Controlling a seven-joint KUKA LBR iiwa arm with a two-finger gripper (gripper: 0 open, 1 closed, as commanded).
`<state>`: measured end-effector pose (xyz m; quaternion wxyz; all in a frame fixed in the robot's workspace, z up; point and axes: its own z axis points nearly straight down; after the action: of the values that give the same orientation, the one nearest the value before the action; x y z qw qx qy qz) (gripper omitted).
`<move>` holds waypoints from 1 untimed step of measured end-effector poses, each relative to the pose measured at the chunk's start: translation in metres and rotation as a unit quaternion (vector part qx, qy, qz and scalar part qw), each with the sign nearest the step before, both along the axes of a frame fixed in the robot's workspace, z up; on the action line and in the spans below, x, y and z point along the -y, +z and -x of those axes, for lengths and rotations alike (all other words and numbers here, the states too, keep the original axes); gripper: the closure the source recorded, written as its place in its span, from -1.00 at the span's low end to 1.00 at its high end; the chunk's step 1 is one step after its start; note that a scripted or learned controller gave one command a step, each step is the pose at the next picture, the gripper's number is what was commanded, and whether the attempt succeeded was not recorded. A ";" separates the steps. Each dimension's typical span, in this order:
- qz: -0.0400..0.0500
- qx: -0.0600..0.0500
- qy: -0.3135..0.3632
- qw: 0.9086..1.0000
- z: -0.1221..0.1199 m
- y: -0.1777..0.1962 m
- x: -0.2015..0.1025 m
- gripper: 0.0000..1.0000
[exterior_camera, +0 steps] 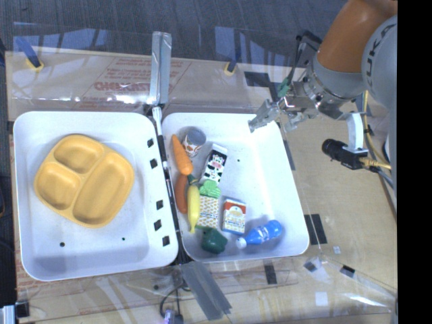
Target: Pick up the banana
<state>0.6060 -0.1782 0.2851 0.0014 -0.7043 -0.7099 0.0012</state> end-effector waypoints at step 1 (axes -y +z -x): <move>0.000 -0.001 -0.069 0.998 -0.025 -0.064 0.025 -1.00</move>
<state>0.6309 -0.2037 0.2216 0.0026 -0.7517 -0.6595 0.0015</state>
